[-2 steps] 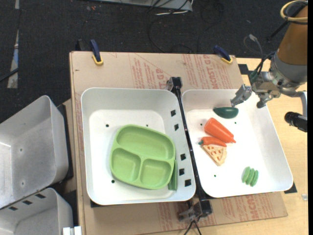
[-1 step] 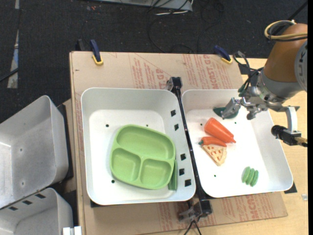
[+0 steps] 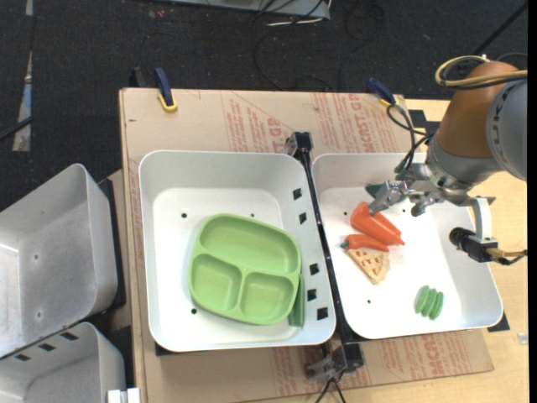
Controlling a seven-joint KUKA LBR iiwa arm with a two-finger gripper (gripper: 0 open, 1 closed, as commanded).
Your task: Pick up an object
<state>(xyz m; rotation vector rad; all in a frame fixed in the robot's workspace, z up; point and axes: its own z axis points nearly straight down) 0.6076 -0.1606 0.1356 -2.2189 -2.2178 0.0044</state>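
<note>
The desk (image 3: pixel 218 116) carries two white bins side by side; the left bin (image 3: pixel 168 183) holds a green divided tray (image 3: pixel 245 269); the right bin (image 3: pixel 470 300) holds an orange carrot (image 3: pixel 375 223), a pizza slice (image 3: pixel 369 260) touching it, and a green pea pod (image 3: pixel 429 301) well apart; the gripper (image 3: pixel 403 193) hangs just beside the carrot's upper end, and I cannot tell its state.

Cardboard-topped bench (image 3: pixel 226 120) under two white bins (image 3: pixel 159 250) side by side
</note>
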